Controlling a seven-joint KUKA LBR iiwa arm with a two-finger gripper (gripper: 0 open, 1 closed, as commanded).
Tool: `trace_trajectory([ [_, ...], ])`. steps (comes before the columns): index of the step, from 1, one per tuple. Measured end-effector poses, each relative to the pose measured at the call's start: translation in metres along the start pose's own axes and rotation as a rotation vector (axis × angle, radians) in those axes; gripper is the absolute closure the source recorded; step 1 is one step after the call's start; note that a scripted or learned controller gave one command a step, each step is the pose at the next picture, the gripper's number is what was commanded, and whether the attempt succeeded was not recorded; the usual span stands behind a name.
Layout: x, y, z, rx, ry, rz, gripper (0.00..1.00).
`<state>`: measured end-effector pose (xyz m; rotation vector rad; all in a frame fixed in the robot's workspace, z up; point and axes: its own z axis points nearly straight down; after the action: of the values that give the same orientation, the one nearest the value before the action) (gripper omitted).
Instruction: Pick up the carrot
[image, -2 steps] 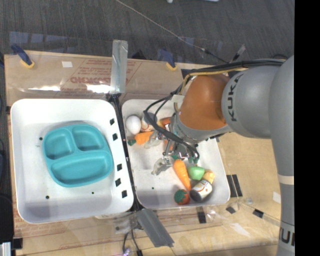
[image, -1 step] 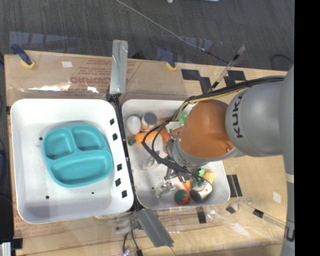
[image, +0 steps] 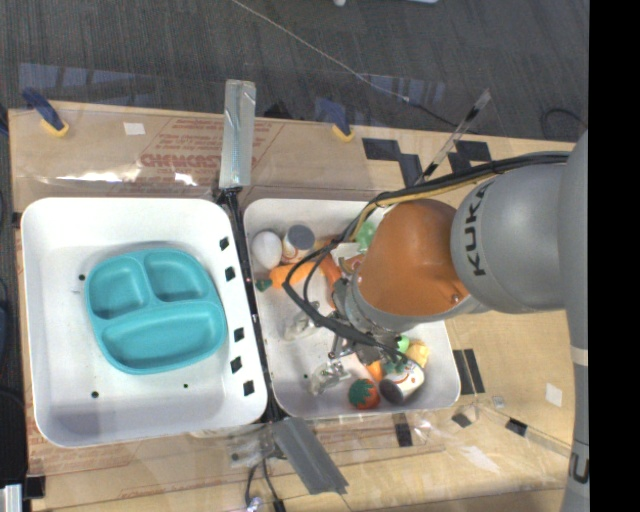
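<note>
The carrot (image: 298, 272) is an orange piece lying in the upper left part of the right bin (image: 282, 385). Black cables cross it and the arm's orange band (image: 410, 262) hides its right end. My gripper (image: 336, 368) hangs below the band, low over the bin's front middle. It is nearer the camera than the carrot and apart from it. I see nothing of the carrot at the gripper.
Beside the carrot lie a white egg (image: 266, 246) and a small grey-blue item (image: 299, 238). A green piece (image: 366, 233) peeks out behind the arm. Several small toys (image: 366, 393) cluster at the bin's front right. The left bin (image: 50, 300) holds a teal divided plate (image: 115, 350).
</note>
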<state>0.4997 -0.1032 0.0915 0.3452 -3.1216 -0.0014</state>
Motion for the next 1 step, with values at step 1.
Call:
trace_trajectory([
  [1, 0.0000, 0.0000, 0.0000, 0.000, 0.000, 0.000, 0.00],
])
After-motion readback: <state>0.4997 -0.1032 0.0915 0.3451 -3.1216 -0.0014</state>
